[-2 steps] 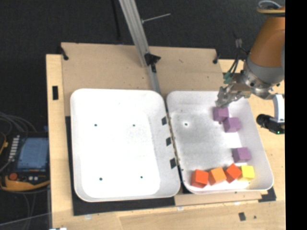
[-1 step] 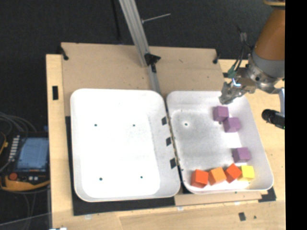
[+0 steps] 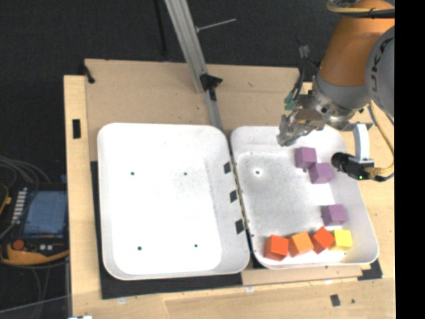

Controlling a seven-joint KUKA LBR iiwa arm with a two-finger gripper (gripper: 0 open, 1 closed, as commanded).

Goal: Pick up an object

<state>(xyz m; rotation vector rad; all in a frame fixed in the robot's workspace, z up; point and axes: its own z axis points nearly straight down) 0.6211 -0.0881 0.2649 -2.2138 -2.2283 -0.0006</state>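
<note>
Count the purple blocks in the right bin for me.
3: two touching near the tool, at and, and one alone lower right. None looks hidden.

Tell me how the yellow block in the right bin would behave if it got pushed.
The yellow block looks like a flat-faced cube, so it would probably slide rather than roll. It sits against the red block near the right bin's front rim, so a sideways push would likely shove its neighbours too. It seems stiff and light.
</note>
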